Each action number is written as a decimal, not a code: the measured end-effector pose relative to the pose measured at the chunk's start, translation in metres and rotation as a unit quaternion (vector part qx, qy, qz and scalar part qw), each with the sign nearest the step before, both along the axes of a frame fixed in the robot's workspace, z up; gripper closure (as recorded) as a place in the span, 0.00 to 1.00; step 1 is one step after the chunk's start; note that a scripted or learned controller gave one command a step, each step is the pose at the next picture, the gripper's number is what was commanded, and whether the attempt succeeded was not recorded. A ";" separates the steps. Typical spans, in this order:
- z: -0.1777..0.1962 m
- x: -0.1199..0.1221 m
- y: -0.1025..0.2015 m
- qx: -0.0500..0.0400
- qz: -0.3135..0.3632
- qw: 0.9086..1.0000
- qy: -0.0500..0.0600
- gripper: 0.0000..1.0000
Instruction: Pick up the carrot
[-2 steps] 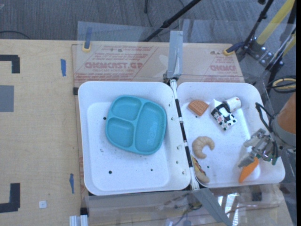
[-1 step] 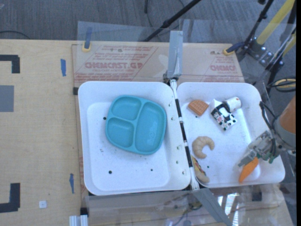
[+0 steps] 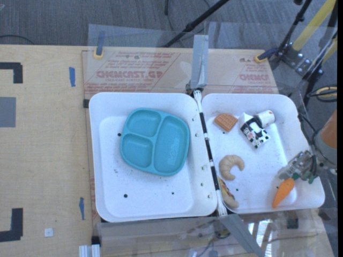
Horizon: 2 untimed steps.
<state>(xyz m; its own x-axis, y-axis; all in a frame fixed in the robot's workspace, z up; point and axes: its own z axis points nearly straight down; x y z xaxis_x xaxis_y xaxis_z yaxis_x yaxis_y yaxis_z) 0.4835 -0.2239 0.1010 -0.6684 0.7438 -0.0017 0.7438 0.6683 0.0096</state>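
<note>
In the camera view, you are looking down on a worktop bearing two white bins. The carrot is lying in the right bin, at its near right corner, orange body tilted with the green top pointing up and to the right. The end effector is sitting right at that green top, reaching in from the right edge; it is touching or almost touching the leaves, but you cannot tell whether it is spread or pressed together, since its metal parts are blurring into the greenery.

As a judgement, you are watching the approach stage: the carrot is resting on the bin floor, not yet lifted, so the grasp and the lift are both left to do.

Elsewhere in that bin a croissant, a waffle-like biscuit and a black-and-white toy are lying well apart from the carrot. The left bin is holding a teal divided plate.
</note>
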 end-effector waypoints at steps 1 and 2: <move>-0.009 0.012 0.074 -0.006 -0.087 0.996 -0.004 1.00; -0.009 0.002 0.103 -0.004 -0.178 0.984 -0.007 1.00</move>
